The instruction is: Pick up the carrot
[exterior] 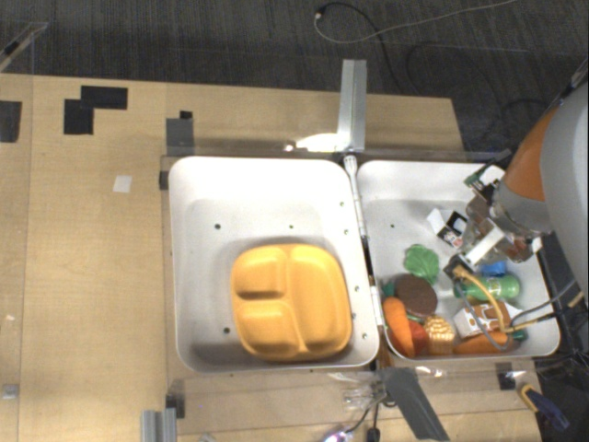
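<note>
The carrot [398, 325] lies in the right bin [396, 187] at its seven o'clock corner, touching a brown disc [416, 295] and corn [440, 330]. The jaws [467, 258] hover toward the carrot's two o'clock; their spread I cannot tell. Best approach: descend along the carrot's clear left flank, avoiding neighbours.

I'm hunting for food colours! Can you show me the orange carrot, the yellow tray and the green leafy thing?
Orange toy carrot [398, 324]: camera view, middle of its body.
Yellow plastic divided tray [290, 299]: camera view, central ridge between compartments.
Green leafy toy vegetable [422, 261]: camera view, middle of its top.
</note>
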You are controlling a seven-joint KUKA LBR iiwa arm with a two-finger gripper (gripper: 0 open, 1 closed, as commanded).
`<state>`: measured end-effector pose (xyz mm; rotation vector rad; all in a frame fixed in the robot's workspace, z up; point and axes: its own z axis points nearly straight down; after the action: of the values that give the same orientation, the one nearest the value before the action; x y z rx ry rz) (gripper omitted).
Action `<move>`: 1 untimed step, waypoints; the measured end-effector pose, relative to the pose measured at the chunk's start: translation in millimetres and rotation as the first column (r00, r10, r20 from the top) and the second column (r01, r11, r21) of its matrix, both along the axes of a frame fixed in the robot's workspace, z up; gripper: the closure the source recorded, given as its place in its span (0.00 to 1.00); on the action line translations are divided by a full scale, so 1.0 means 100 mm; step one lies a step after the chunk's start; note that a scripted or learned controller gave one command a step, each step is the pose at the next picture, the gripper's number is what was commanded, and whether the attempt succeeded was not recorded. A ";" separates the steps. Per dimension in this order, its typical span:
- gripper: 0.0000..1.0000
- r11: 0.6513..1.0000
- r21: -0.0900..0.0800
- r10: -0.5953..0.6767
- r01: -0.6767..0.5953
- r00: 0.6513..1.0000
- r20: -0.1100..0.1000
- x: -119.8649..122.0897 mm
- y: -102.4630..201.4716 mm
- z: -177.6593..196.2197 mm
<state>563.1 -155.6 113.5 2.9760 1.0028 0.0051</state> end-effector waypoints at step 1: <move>1.00 0.979 -0.001 -0.204 0.204 0.979 0.008 -0.10 0.37 -0.24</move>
<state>552.7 -118.8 89.9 3.0584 0.6913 0.0148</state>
